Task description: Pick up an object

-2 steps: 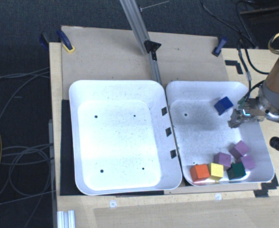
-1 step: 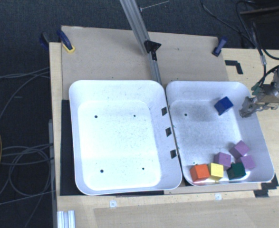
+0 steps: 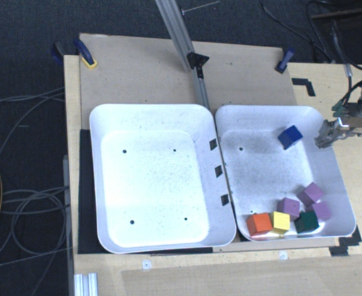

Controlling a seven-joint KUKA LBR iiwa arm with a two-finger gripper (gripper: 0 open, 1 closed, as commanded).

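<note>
Now, from my console, I see the left bin (image 3: 106,165) showing bare white floor. Beside it, the right bin (image 3: 255,165) holds a blue block (image 3: 290,136) near its far wall, with an orange block (image 3: 259,223), yellow block (image 3: 281,221), green block (image 3: 305,221) and three purple blocks (image 3: 312,193) clustered at the near corner. Further right, the gripper (image 3: 327,139) hangs over that bin's right rim, just beside the blue block; I cannot tell whether it is parted or closed, and nothing sits in it.
</note>
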